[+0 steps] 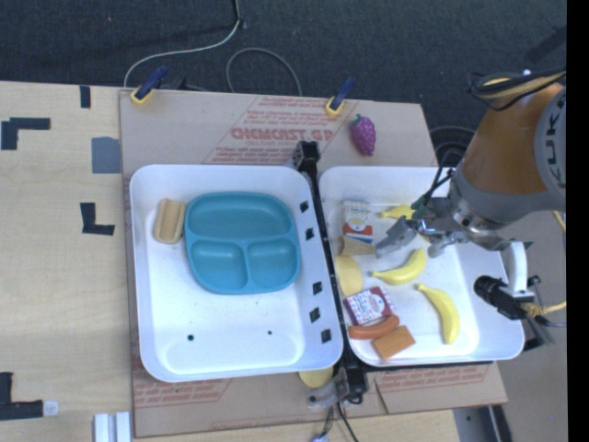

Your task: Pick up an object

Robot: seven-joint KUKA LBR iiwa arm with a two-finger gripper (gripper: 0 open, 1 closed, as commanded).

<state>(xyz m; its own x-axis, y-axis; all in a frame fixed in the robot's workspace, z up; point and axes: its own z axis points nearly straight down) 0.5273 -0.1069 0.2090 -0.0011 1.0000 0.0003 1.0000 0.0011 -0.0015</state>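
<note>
Two yellow bananas (405,268) (442,312), curved, in right bin (488,339); pincer (398,238) above.

One fixed camera hangs above the bench (55,247), looking down at a slant from moderate height, taking in both white bins (147,320) while the arm (515,145) enters from the frame's right

Glossy white plastic bins (152,339) — matt teal plastic tray (243,243) — on rough brown cardboard (267,132).
</note>
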